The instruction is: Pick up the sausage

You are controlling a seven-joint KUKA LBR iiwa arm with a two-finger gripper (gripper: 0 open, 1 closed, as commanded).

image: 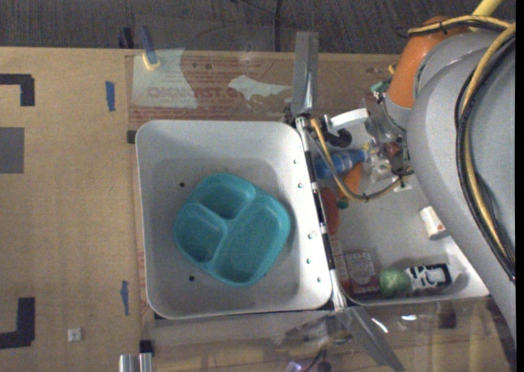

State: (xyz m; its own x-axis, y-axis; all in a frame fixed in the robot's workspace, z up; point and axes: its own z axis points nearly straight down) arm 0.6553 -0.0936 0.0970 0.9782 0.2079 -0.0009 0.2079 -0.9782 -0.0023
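Left bin (155,157) has just a teal divided plate (232,228), while the arm's gripper (354,167) dips into the cluttered right bin (385,235), grip impossible to tell.

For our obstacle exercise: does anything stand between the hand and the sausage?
Nothing visible does. The hand hangs over the right bin's upper left corner; the reddish sausage lies just below it in the view, by the bin's left wall.

Two bins side by side on the desk

The left bin (155,157) holds a plate (232,229) in its middle. In the right bin (393,231), a bottle (413,279) and a packet (359,270) lie at the lower edge, and the end effector (360,167) is at the upper left.
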